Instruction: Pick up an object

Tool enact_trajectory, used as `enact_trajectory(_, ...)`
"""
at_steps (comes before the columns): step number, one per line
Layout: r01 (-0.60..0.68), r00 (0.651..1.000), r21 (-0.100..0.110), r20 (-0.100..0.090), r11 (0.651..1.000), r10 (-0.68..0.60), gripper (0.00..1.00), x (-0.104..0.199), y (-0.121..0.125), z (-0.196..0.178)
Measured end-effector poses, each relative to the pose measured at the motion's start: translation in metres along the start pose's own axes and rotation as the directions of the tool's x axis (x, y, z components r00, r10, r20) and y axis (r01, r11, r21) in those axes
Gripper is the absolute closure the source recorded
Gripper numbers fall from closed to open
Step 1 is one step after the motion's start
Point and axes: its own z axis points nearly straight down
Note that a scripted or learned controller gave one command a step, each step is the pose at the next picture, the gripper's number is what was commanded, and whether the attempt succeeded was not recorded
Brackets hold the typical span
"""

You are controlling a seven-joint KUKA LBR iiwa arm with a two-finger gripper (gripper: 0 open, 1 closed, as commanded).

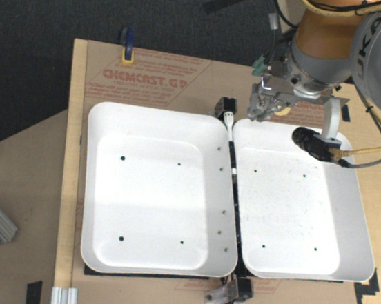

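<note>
Arm (345, 36) hangs above right bin's (300, 218) far edge.

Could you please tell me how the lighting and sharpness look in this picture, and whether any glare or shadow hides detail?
In the camera view, even light washes the shallow white left bin and the white right bin nearly featureless; soft shadow lies along the left bin's inner walls; the metal pincer at the grey arm's tip is slightly blurred; the dark backdrop stays underexposed.

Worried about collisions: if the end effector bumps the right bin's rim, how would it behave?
The right bin looks thin and shallow, so probably light and slightly flexible. The black strip along its inner edge may pin it, so it would likely flex, not slide.
</note>
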Motion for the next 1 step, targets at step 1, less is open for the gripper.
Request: enact_trajectory(1, -0.002, 1.0, -0.001, 0.0, 1.0, 0.002, 1.0, -0.0135, -0.0182, -0.0194)
